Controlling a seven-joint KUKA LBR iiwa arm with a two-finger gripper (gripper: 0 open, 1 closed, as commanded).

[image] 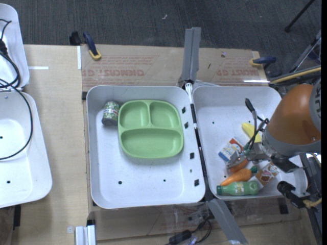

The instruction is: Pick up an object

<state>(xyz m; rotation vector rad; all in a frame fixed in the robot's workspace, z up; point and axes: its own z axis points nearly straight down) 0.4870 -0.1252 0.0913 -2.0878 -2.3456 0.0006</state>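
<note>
My gripper [244,157] reaches down into the right bin [219,116], low over a heap of small objects. Under and beside it lie a small carton with red and blue print [229,150], an orange carrot-shaped item [238,176], a green bottle [238,189] on its side, a yellow item [249,129] and a small red and white packet [266,173]. The orange band of the arm [294,119] covers the bin's right part. The fingertips are lost among the clutter.
The left bin [102,177] holds a green three-part plate [150,127] and a small tin can [110,113] at the plate's left. A grey divider post [191,55] stands between the bins at the back. White equipment with cables [13,137] sits at far left.
</note>
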